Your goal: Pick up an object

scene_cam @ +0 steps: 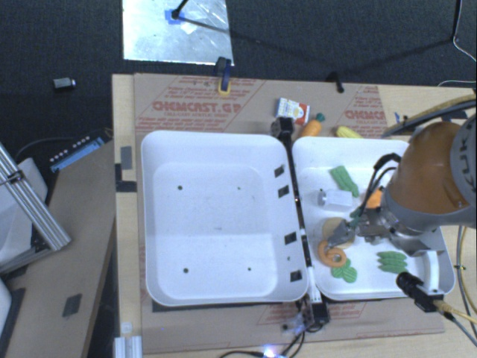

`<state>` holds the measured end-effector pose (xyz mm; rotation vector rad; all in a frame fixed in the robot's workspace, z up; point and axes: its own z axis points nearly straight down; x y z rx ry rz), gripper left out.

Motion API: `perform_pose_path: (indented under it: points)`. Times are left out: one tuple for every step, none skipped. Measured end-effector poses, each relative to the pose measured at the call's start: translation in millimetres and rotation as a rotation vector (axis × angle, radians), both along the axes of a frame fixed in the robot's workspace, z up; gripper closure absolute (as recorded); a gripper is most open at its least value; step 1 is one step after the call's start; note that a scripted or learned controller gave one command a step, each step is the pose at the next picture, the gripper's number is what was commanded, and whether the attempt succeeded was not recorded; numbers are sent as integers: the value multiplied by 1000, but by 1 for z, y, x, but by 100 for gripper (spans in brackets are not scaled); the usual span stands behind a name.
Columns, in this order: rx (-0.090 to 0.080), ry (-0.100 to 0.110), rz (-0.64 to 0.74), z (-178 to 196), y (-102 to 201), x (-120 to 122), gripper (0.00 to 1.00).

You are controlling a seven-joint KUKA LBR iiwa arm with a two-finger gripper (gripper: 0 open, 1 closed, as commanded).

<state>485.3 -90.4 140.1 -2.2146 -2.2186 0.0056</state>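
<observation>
Now – hand (337, 236): fingers apart, holding nothing | orange ring (333, 255) – flat in right bin (432, 274), just below hand

Two white bins are seen side by side on the counter (194, 107). The left bin (216, 215) lies toward the counter's middle; the right bin (320, 151) lies at the counter's right edge. The gripper (337, 237) is lowered into the right bin, just above an orange ring (332, 255). Green pieces (343, 178) and a small white block (337, 198) are scattered nearby.
</observation>
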Motion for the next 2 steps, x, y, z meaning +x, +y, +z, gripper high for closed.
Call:
perform_pose_path:
  points:
    - [-4, -17, 6, -12, 8, 97, 0]
    - [-1, -2, -3, -58, -5, 44, 0]
